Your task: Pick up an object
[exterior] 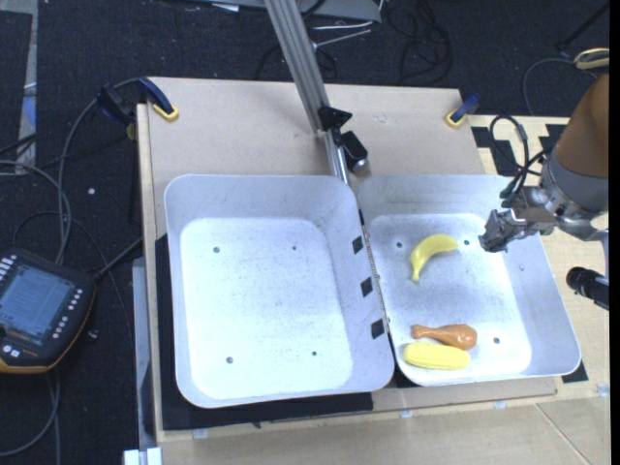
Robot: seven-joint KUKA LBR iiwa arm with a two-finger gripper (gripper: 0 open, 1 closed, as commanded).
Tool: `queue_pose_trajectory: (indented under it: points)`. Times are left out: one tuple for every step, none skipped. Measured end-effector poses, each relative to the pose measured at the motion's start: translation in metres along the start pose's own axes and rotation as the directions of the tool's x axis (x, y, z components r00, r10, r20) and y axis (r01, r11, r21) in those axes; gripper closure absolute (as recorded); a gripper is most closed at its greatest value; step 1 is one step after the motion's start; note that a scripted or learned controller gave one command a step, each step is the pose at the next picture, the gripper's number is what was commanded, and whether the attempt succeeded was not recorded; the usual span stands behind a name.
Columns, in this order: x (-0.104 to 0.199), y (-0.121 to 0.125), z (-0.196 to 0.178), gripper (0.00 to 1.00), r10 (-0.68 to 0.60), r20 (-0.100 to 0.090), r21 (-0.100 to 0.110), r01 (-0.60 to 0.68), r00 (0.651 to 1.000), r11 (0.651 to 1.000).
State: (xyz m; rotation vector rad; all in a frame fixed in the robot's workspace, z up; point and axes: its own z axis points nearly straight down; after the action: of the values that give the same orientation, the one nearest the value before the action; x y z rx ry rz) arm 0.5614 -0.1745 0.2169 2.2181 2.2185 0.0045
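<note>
- The dark two-finger jaws (pixel 495 234) hung over the right shallow white bin's (pixel 523 303) far right side; their state could not be told.
- A yellow plastic banana (pixel 431 252) lay nearby, unobstructed.
- An orange plastic drumstick (pixel 447 334) touched a yellow corn cob (pixel 437 356).

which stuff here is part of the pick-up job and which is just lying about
Job: banana, drumstick, yellow corn-like piece, right bin, gripper.
Lying about: left bin, handheld pendant, clamps, floor cables.
</note>
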Motion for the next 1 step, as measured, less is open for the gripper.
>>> queue_pose_trajectory:
  points:
    - [-0.0001,0.0011,-0.0525,1.0,0.0,0.0,0.001,0.0,1.0,1.0]
